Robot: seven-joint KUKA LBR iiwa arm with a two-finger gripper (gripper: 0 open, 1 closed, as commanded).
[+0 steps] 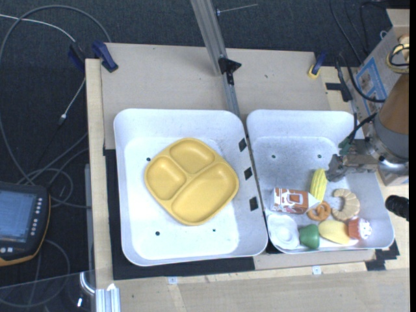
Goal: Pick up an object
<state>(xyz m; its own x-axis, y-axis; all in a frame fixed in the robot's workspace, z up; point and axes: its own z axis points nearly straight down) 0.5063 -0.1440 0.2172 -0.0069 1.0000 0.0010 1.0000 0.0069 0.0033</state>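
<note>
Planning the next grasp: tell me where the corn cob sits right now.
The corn cob stands in the right bin, toward its lower right, just above the pretzel and right of the small carton.

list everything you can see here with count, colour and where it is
bins: 2, white, side by side on the bench
divided plate: 1, yellow, in the left bin
corn cob: 1, yellow, right bin
carton: 1, white and orange, right bin
pretzel: 1, orange-brown, right bin
croissant: 1, tan, right bin
green piece: 1, near edge of the right bin
tablet: 1, dark, far left
gripper: 1, grey, above the corn cob
</note>
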